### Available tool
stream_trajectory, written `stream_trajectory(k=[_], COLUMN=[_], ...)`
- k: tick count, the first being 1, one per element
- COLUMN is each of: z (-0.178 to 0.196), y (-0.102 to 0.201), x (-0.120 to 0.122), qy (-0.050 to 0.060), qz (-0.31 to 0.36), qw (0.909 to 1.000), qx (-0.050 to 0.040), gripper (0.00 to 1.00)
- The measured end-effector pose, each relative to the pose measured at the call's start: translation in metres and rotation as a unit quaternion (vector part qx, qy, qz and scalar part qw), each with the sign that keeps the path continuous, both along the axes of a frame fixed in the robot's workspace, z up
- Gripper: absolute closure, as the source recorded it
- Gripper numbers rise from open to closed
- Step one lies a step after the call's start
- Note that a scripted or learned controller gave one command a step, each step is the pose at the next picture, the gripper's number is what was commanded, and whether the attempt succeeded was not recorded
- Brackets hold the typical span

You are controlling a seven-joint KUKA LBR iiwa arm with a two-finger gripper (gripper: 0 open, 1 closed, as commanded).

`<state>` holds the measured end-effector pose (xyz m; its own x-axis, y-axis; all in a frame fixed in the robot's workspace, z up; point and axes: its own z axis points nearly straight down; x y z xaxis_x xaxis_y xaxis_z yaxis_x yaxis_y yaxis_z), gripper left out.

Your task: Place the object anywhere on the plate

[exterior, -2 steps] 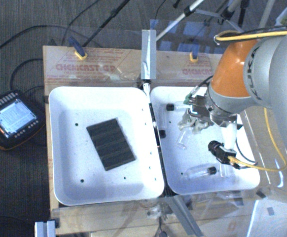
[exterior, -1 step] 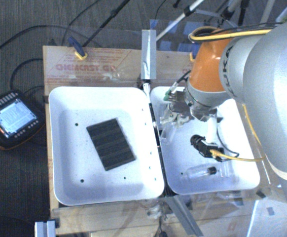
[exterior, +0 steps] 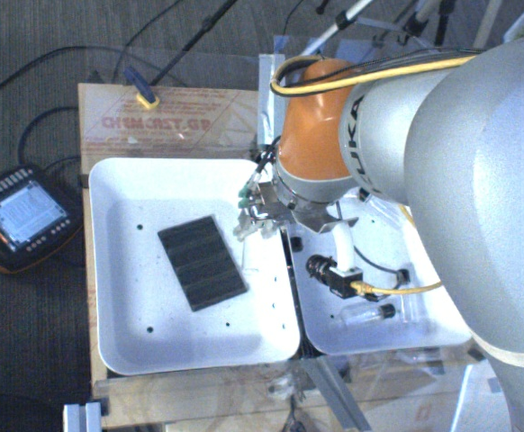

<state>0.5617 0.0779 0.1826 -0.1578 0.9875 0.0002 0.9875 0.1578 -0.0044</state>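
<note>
Counter (exterior: 154,120) with two white bins | my tool (exterior: 255,212) hangs over the left bin's (exterior: 118,241) right side, can't tell its state | dark ridged plate (exterior: 203,262) lies flat, near | object: can't pick it out.

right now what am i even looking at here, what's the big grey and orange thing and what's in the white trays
The big grey and orange thing is a robot arm, reaching in from the right. One camera, fixed above the bench, looks down at a slant. The arm's gripper hangs over the seam between two shallow white bins. The left bin holds a dark ribbed plate, lying flat and tilted. The right bin has a small clear object near its front. I can't tell whether the gripper holds anything. A handheld screen lies off the bench at left.
</note>
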Motion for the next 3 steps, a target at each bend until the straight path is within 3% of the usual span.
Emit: stream_trajectory(k=[1,2,3], z=[0.013,0.022,0.007], y=[0.029,0.065,0.030], x=[-0.025,-0.079,-0.013], qy=[0.000,0.000,-0.001], qz=[0.228,0.291,0.430], qw=[0.9738,0.9568,0.9028], qx=[0.0012,0.0013,0.0015], gripper=[1.00,1.00,1.00])
